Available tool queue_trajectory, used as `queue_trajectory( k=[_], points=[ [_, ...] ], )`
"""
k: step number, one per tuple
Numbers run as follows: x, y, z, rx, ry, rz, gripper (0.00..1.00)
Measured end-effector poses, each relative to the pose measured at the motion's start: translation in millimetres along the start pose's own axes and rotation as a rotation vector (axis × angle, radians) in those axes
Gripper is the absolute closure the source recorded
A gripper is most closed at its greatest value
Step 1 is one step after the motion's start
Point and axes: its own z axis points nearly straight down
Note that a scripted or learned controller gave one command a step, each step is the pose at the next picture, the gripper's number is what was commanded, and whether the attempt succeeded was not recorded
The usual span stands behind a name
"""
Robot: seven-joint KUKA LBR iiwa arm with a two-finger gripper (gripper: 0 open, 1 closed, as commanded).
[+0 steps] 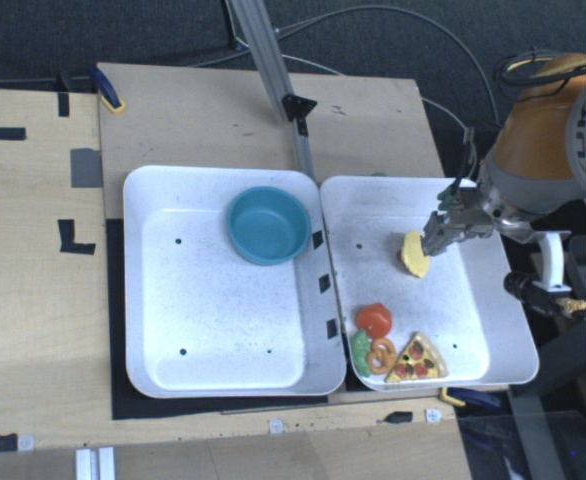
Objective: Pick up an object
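A yellow toy food piece [414,254] lies in the right bin [478,303], near its middle. My gripper [435,238] hangs right at the piece's upper right edge, its dark fingers pointing down and left toward it. Near the bin's front sit a red tomato [374,319], a green piece [360,348], an orange pretzel-like ring [381,355] and a pizza slice [416,360]. A blue bowl [268,224] stands at the back of the left bin [213,328].
A grey metal pole [268,58] slants in from the top to the gap between the bins. Cables run across the dark floor behind the bench. The arm's orange band [543,133] hangs over the right bin's right edge.
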Motion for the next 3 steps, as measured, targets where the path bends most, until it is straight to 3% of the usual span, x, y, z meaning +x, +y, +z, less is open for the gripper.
queue_trajectory(
  k=[1, 3],
  points=[
    [0, 1, -34, 0.001, 0.000, 0.000, 1.00],
    [113, 12, -39, 0.004, 0.002, -0.005, 1.00]
  ],
)
